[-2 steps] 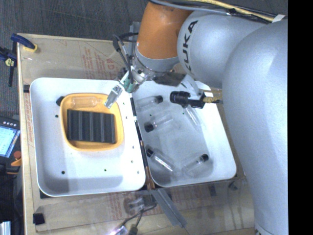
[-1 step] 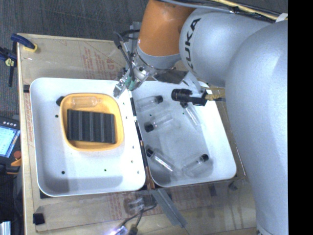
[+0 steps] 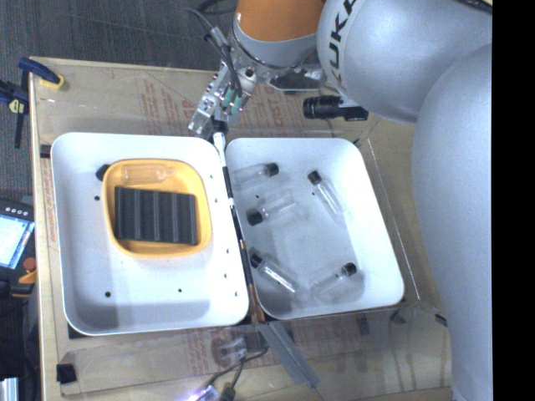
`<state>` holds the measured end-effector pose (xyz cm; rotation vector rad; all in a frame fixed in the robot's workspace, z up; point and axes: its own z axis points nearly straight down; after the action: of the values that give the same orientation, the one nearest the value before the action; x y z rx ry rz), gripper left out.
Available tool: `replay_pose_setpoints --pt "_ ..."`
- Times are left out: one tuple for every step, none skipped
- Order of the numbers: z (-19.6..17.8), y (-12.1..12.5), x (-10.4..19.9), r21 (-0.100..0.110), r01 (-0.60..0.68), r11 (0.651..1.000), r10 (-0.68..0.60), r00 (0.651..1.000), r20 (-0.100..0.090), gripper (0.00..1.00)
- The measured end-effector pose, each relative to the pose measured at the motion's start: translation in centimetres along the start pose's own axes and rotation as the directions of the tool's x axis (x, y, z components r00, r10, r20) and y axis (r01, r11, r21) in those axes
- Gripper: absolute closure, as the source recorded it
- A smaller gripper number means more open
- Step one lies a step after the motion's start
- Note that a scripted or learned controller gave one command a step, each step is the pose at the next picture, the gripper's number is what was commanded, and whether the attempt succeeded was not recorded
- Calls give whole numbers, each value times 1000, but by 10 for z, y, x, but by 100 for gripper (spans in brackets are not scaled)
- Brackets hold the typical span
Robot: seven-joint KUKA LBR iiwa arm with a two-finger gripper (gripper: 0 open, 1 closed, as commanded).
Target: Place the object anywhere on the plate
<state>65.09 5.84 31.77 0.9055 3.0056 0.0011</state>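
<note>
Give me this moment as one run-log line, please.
gripper: above bins' shared back rim | plate: left bin, holds dark rack | vials: right bin

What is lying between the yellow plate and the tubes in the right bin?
In the camera view, bare white floor of the left bin beside the yellow plate, then the two bins' adjoining rims, before the tubes in the right bin.

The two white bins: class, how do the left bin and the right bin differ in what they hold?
The left bin holds one yellow plate with a dark ribbed insert; the right bin holds several clear vials with black caps. The plate lies flat and squared to its bin; the vials lie scattered at different angles. Both bins are shallow, white and similar in size.
</note>
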Motion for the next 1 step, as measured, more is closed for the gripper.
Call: replay_pose_setpoints --pt "212 57 98 -2 210 978 -210 978 2 100"
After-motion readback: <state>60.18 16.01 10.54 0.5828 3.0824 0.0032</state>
